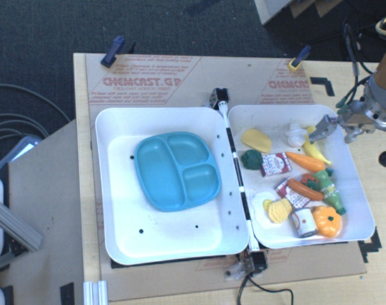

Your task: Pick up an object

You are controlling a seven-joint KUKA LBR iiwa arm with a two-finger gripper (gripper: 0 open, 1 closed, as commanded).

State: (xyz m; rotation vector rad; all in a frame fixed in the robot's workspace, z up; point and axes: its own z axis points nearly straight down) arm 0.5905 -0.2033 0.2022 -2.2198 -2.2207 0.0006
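Observation:
The right bin (361,189) holds several toy foods: a yellow wedge (256,140), a green broccoli (251,159), a red and white packet (277,164), a carrot (305,162), a banana (316,151), a sausage (304,189) and an orange pumpkin (327,221). My gripper (338,129) hangs over the bin's upper right corner, just right of the banana and a small white piece (297,134). Its fingers stand open with nothing between them.
A blue divided plate (178,170) lies in the left bin (117,215). A fried egg with a yellow piece (275,210) and a small can (303,223) sit near the right bin's front. Blue clamps (112,51) hold the board at the back.

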